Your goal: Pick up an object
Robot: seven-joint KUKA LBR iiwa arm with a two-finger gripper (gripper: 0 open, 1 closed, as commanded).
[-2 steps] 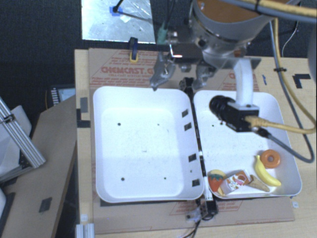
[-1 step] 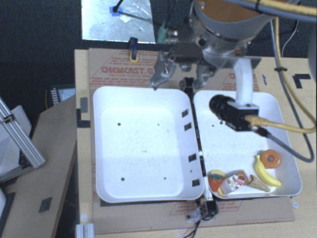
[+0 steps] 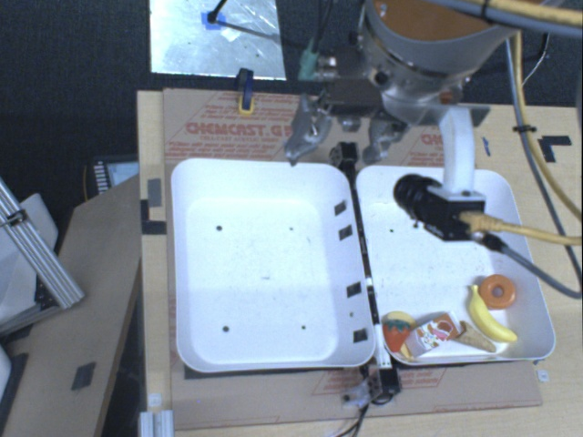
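— Camera view check: how do the jaws [image 3: 337, 139] stand?
— Apart, gripping nothing. The curved yellow plastic banana [image 3: 489, 317] lies well below-right of them — beside the small orange ring [image 3: 497, 290], right white bin [image 3: 519, 208].

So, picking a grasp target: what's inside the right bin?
The right bin holds a banana, orange ring, tomato and small packet, clustered at its near edge. The camera unit covers some floor.
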